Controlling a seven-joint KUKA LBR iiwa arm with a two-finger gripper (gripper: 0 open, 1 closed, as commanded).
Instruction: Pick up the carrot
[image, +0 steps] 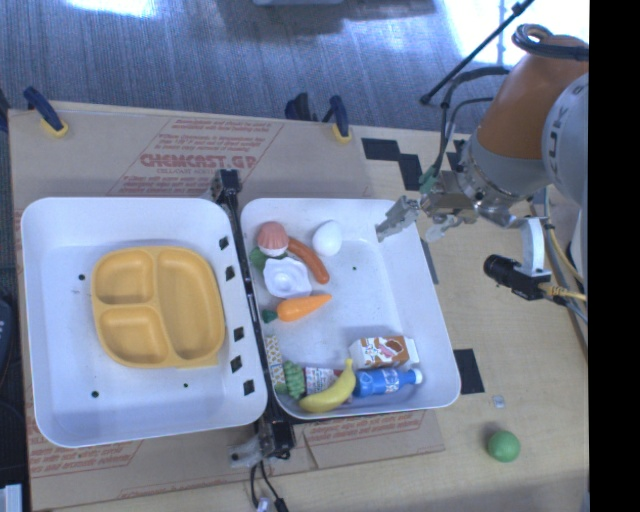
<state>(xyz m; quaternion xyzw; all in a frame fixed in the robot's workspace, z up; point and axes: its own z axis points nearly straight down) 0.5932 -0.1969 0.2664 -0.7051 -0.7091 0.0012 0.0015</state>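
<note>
Carrot (303, 307) lies in the right bin (425, 300), left of centre, on its side with the green stub toward the divider and the orange tip pointing right and slightly up; this leaves its long flank open from above, which favours a grasp across the body. It sits just below a fried egg (286, 277), touching or nearly so, and a sausage (309, 260) slants just above that, so the crowding is on its upper side while the bin floor to its right and below is bare. A white egg (327, 238) and a pink-topped piece (271, 236) occupy the bin's upper part; a banana (329, 394), a blue bottle (386, 381) and a brown carton (383, 351) are packed along the lower wall, well apart from the target. The left bin (40, 330) carries a yellow tray (158, 305). A green ball (504, 445) rests on the bench at lower right. Gripper (398, 220) hangs at the right bin's upper right corner, well apart from the target, with nothing between its fingers; whether they are spread or closed I cannot tell. Judgement: approach not yet made.
</note>
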